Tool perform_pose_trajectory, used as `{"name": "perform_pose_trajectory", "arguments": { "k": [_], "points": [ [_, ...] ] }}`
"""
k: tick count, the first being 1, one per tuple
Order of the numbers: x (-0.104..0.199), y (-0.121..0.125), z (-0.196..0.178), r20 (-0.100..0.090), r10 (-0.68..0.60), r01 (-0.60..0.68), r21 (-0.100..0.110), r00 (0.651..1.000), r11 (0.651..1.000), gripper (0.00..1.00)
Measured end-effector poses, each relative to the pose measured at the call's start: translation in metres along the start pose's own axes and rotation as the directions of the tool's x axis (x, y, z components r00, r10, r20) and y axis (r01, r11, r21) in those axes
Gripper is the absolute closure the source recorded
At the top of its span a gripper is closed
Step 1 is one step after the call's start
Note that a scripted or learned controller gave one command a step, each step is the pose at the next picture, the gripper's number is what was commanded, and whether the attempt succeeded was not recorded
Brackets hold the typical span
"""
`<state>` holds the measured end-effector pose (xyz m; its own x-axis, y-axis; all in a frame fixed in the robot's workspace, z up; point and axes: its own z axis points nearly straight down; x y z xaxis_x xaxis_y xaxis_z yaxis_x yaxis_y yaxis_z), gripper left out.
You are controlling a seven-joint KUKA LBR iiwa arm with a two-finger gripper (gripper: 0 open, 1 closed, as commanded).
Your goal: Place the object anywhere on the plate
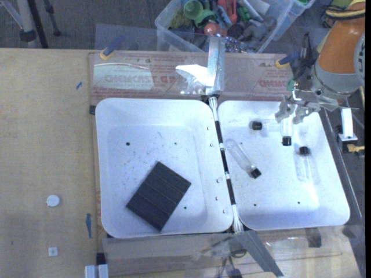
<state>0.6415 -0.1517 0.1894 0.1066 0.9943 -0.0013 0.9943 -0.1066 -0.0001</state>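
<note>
A dark ribbed rectangular plate lies flat in the left bin, toward its front. In the right bin a clear tube with a black cap lies near the divider. A second clear tube with a black cap lies at the right. Two small black pieces rest toward the back. My gripper hangs over the back right of the right bin, above those pieces. It is open, and nothing shows between its fingers.
A clear tub of colourful toys stands behind the bins. A metal strip and a cardboard sheet lie along the back edge. The wooden bench stretches to the left, with a small white disc on it.
</note>
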Motion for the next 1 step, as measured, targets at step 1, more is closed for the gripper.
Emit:
{"name": "perform_pose_trajectory", "arguments": {
  "k": [1],
  "points": [
    [0.0901,0.0162,-0.0097,-0.002,0.093,-0.093,-0.002,0.996,0.996,1.0]
  ]
}}
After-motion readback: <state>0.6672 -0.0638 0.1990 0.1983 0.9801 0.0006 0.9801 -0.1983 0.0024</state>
